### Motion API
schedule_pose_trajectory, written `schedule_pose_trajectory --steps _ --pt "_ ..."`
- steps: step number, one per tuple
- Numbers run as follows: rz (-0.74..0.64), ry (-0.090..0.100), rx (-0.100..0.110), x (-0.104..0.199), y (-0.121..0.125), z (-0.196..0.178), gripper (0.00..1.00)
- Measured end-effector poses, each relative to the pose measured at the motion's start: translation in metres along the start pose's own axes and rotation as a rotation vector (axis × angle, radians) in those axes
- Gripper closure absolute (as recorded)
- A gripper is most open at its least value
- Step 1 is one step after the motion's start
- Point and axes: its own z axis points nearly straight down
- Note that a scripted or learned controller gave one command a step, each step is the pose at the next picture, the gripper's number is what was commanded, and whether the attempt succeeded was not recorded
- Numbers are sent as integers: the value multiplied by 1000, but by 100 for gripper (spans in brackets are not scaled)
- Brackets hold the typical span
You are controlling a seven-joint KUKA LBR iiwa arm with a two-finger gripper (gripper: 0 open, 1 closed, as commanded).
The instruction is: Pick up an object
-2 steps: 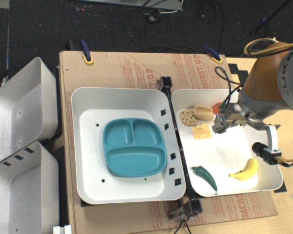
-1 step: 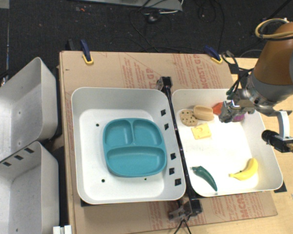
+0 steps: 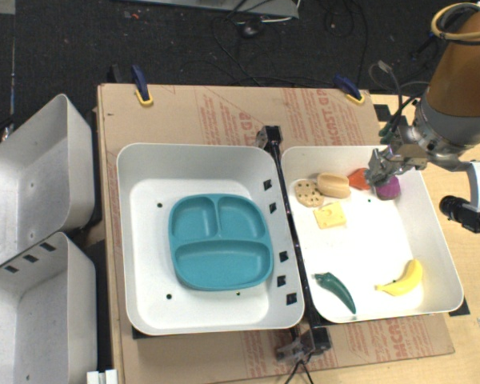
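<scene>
**Gripper low over the upper right cluster**

Cardboard-topped bench, two white bins. We see the gripper [image 3: 382, 171] in the right bin's [image 3: 432, 238] upper right corner, directly above the purple object [image 3: 389, 188], red piece [image 3: 358, 178] just left. Whether it is open or closed, we cannot tell.

Red print on cardboard sheet [image 3: 224, 114] under bins: mirrored/upside-down lettering, too faint to read for sure. More red print at sheet's bottom-right corner, approx. "MACRO…", partly cut off. No other legible txt, nos. or labels.
</scene>
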Motion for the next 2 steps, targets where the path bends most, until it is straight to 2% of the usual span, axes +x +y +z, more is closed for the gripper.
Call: schedule_pose_trajectory --steps 2 --pt "-2 2 7 101 2 22 100"
